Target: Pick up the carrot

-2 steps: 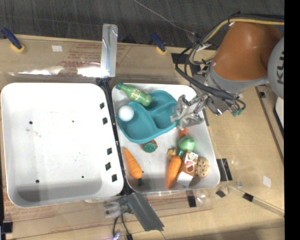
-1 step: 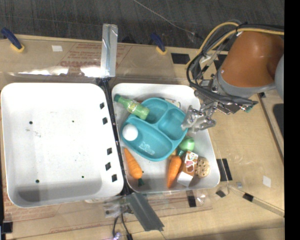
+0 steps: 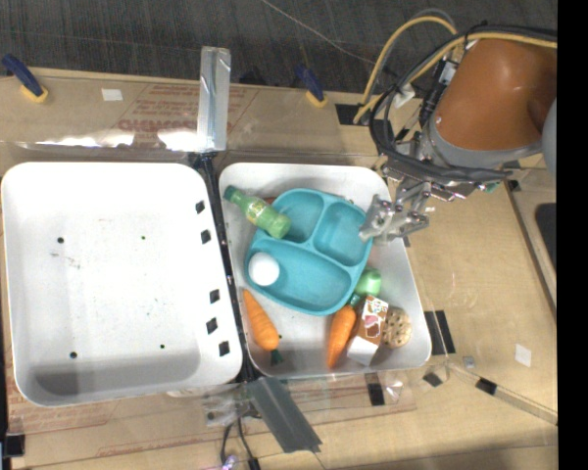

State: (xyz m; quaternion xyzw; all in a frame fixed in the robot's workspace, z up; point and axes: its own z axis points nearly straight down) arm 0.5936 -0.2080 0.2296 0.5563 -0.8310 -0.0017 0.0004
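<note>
Arm (image 3: 490, 96) reaches in from upper right — gripper (image 3: 387, 218) low over tray (image 3: 318, 262) right rim, jaw state unclear. Carrot (image 3: 261, 323) lower centre, well apart.

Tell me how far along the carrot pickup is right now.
Nothing looks done yet. Two carrots lie in the right bin, beside the blue tray. The pincer hovers over the tray's far right edge, away from both. Reaching, gripping and lifting remain.

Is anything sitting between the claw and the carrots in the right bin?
Yes. The blue tray lies between the claw and both carrots; a green item also sits near the right one.
</note>
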